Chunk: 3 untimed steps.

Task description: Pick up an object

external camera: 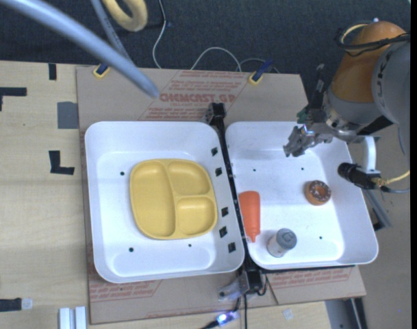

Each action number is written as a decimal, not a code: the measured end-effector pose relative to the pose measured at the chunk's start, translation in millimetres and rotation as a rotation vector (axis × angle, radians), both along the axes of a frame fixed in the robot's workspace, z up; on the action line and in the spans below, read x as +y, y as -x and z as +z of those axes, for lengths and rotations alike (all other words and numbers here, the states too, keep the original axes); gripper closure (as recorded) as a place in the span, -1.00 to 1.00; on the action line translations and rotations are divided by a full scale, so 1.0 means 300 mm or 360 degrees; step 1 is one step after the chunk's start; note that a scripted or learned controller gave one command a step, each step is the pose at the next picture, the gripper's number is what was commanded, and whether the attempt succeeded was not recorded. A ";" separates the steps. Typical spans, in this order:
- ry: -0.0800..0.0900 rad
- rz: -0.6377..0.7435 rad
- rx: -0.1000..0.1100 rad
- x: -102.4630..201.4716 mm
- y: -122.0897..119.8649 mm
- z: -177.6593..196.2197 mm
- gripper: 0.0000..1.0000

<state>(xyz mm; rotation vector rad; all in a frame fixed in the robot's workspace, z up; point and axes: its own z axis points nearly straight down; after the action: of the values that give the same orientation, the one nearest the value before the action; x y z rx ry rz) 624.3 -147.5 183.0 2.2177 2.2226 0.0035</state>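
Near right bin's (331,256) far edge, end effector (297,142), donut (318,192) well apart

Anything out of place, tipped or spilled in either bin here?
Nothing stands out. The yellow tray lies flat in the left bin. The carrot, donut and grey cap lie apart in the right bin, with the gripper above it.

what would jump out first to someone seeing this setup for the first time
Likely the yellow divided plate, lying flat in the middle of the left bin. Next, the orange carrot along the right bin's left wall, with a small donut toward its right side and a grey-capped bottle near its front edge. The gripper hangs over that bin's far part.
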 end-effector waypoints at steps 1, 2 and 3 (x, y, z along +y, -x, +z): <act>0.0000 -0.0001 0.0001 0.000 0.018 0.147 1.00; -0.0002 0.0006 0.0005 0.176 0.045 0.179 1.00; 0.0000 0.0004 0.0007 0.340 0.039 0.176 1.00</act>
<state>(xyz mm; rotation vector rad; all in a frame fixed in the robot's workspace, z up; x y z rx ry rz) 612.5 -45.5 235.7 2.2176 2.2275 -0.0013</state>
